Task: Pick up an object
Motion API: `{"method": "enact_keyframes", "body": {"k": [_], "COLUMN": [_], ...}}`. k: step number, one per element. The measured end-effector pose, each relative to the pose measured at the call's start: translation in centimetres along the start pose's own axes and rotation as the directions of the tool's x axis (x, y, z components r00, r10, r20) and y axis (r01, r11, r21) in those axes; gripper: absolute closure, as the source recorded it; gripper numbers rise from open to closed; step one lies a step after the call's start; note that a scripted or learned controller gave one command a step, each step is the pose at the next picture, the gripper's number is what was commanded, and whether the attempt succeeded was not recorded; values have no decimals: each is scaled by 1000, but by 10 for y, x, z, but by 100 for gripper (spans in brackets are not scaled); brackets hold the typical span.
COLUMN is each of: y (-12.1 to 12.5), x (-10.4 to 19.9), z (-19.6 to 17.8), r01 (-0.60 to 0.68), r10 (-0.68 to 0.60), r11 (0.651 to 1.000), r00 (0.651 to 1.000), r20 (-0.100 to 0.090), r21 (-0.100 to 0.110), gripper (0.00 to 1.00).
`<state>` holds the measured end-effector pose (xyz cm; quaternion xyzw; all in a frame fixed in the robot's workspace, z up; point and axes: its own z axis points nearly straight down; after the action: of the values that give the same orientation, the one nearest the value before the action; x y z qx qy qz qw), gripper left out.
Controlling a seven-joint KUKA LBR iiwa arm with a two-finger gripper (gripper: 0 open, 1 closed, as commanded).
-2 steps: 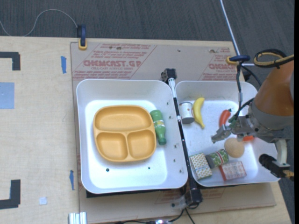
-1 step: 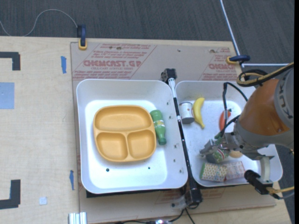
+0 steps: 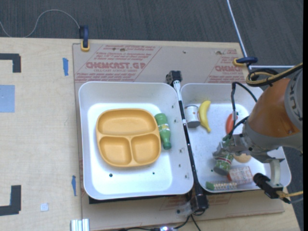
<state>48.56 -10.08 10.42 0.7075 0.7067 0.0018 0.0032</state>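
Where fingers point(image 3: 224, 154) meet small green-white packet point(image 3: 222, 165), grip state unclear.

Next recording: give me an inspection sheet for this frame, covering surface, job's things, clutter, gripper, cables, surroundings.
Surface: two white bins, left bin and right bin, on a cardboard sheet over a wooden bench.
Job's things: right bin holds a banana, metal can, red item, flat packets.
Clutter: yellow divided tray and green bottle in the left bin.
Gripper: gripper low over the packets; grasp cannot be told.
Cables: black cables along the arm; thin wire on the floor.
Surroundings: grey carpet; clamps.
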Motion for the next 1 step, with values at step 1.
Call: {"method": "enact_keyframes", "body": {"k": [1], "y": [-1], "x": [71], "z": [-81], "r01": [2], "r10": [-2], "r11": [1000], "r00": [1000], "r20": [-3], "r21": [6], "gripper": [100]}}
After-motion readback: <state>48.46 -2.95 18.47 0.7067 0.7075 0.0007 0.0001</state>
